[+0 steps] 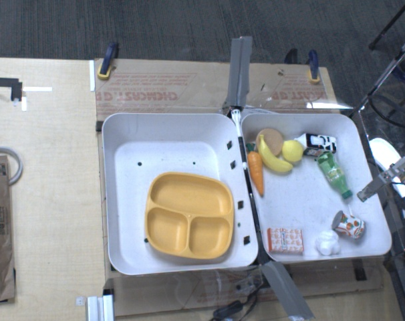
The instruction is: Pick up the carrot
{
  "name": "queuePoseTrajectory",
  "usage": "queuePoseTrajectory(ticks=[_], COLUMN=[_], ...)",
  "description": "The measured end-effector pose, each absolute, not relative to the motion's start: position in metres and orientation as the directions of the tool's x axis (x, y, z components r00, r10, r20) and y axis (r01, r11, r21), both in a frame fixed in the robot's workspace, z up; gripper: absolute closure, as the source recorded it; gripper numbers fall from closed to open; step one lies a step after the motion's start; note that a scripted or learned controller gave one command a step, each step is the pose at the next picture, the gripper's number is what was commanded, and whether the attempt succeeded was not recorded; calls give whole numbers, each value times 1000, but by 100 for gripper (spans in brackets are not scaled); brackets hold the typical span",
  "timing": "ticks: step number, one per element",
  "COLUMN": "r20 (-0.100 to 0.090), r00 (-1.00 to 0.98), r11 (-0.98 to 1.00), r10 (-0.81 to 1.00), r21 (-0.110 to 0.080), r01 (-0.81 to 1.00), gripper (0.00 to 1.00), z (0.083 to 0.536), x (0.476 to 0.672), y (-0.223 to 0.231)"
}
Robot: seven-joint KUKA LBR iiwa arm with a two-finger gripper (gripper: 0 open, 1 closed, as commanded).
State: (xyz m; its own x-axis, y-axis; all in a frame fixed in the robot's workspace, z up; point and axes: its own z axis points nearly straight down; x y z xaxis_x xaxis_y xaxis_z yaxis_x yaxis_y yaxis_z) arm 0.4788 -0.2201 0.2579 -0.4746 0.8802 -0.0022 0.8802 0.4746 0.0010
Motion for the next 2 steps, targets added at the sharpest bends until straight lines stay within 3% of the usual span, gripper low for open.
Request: queuePoseTrajectory(ticks=[1, 2], r20=[-2, -6], r00=[-634, -634], r11=[634, 634], r10=[773, 773], r21=[0, 1], r01=[773, 773], gripper=[0, 100], z=[428, 437], x=[479, 481], y=[-222, -222])
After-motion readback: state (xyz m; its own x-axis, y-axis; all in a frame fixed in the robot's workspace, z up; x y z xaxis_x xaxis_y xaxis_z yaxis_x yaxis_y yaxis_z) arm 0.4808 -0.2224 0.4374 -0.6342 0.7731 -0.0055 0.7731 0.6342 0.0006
